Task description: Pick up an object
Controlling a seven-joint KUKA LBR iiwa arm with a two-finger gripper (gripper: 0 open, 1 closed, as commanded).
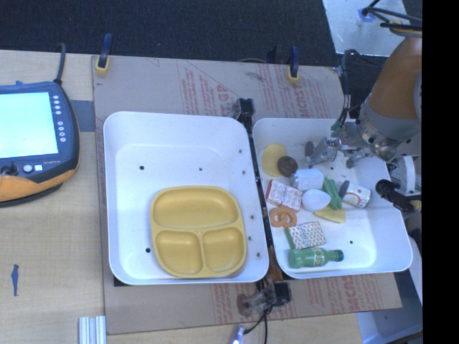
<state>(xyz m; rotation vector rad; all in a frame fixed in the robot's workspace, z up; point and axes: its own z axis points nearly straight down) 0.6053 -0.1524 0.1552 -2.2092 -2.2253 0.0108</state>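
Camera view: two white bins side by side. The left bin holds one yellow three-compartment tray. The right bin holds a cluster of small items, among them one green bottle, one brown ball and one orange ring. The gripper hovers over the right bin's far side; whether it is parted or closed cannot be told. The green bottle lies near the front wall, well apart from the gripper, long axis left–right, cap end to the right.

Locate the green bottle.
The green bottle lies on its side near the front edge of the right bin, just below the patterned packet.
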